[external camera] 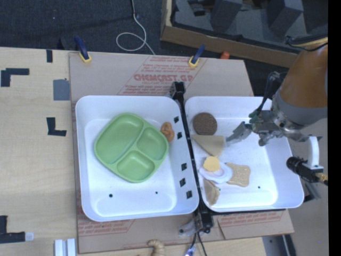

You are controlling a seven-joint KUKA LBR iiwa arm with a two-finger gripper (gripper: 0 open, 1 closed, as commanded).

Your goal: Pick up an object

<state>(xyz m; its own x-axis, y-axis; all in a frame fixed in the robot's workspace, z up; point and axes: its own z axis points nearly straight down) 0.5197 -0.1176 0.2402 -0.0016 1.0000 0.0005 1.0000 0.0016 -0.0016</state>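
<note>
While gripper [246, 134] hovers, cheese wedge [209, 143] seemingly just beside

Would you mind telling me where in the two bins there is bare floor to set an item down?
Left bin: bare floor in front of the green plate, toward the near wall. Right bin: bare near its right wall, beyond the toast slice. Crowded along the divider, where brown patty, cheese wedge and fried egg cluster.
</note>
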